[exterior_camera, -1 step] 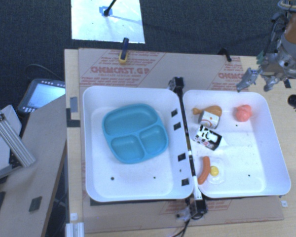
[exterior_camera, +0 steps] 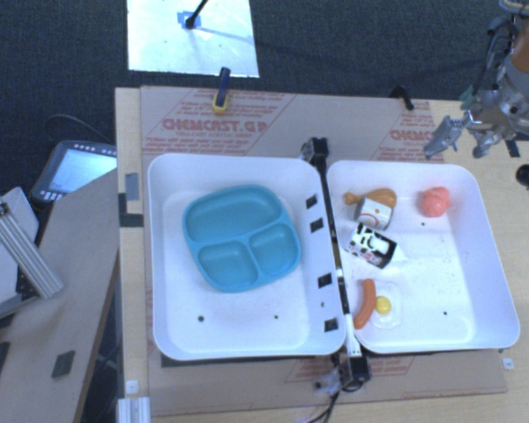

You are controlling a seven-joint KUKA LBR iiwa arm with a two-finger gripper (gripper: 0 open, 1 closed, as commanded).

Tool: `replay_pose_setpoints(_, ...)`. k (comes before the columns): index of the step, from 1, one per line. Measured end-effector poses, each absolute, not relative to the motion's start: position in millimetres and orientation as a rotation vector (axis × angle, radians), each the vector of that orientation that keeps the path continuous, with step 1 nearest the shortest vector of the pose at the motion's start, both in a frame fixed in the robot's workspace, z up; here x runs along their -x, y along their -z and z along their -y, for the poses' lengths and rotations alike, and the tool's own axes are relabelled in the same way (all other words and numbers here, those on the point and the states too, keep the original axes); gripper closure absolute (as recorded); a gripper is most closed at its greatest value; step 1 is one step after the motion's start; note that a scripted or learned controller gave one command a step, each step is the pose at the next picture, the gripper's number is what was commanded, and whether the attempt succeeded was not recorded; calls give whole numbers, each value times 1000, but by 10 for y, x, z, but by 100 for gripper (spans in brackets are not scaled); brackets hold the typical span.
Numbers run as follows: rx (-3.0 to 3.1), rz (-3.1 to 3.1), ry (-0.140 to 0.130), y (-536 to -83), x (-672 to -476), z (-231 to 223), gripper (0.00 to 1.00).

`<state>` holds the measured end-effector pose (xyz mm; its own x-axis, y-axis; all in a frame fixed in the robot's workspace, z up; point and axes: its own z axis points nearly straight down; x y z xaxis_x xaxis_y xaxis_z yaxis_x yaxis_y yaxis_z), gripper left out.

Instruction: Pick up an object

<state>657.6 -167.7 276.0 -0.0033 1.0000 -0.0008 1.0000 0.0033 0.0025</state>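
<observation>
The grey arm is reaching in from the far right, its tool [exterior_camera: 463, 139] hanging above the bare cardboard-covered surface [exterior_camera: 273, 117] just beyond the far right corner of the right shallow white bin [exterior_camera: 489, 263]. The two metal fingers [exterior_camera: 441, 137] are splayed wide apart, with nothing between them.

In the left shallow white bin [exterior_camera: 172, 324] a light blue plastic divided plate [exterior_camera: 241, 236] is lying alone. A black clip strip [exterior_camera: 328, 236] is running along the seam between the two bins. Nothing is standing between the tool and the right bin.

Inside the right bin, a round pink ball [exterior_camera: 435, 201] is sitting nearest the tool, just inside the far rim. To its left a brown and white toy piece [exterior_camera: 374, 205] is lying, with a black and white printed packet [exterior_camera: 371, 246] just nearer. Nearer still, an orange sausage-shaped toy [exterior_camera: 365, 303] is lying beside a small yellow ball [exterior_camera: 383, 305].
</observation>
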Motion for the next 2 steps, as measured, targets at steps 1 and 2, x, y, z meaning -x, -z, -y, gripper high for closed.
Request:
replay_pose_setpoints(1,-2219,-2222,1,-2344,-6547,1701,0)
replay_pose_setpoints(2,-2220,-2223,1,-1743,-6504,1663,0)
